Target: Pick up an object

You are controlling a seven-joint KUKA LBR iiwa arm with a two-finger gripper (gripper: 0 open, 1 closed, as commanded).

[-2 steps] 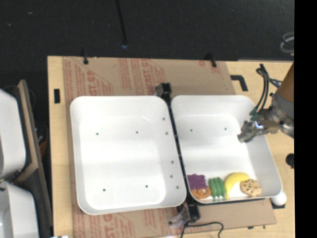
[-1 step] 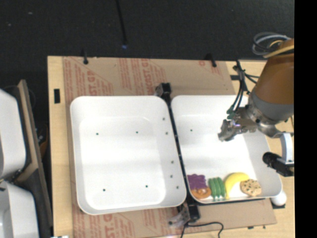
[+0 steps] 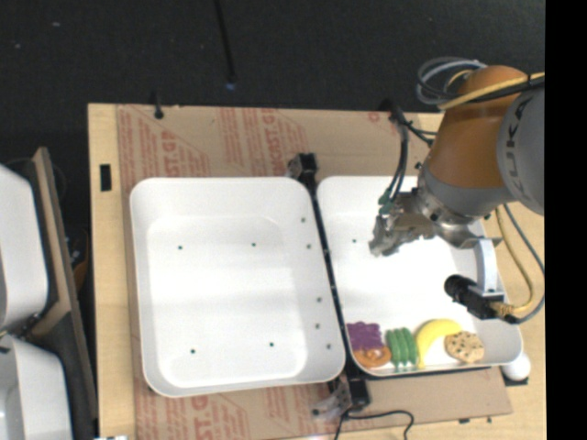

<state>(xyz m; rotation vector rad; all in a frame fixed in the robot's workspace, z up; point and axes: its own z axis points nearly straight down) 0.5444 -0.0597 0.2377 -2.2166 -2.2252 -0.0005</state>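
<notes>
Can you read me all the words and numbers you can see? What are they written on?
"KU": large pale letters running down the grey arm at the right edge; the rest of the word is cut off.
Red printing runs in strips along the brown cardboard sheet under the bins, across the top and down the left side; it is too blurred to read.
The white bins and the toy foods carry no writing that I can see.

One fixed camera hangs above the pale wooden bench (image 3: 110,246), tilted downward, far enough back to take in both shallow white plastic bins (image 3: 229,374) side by side.
</notes>
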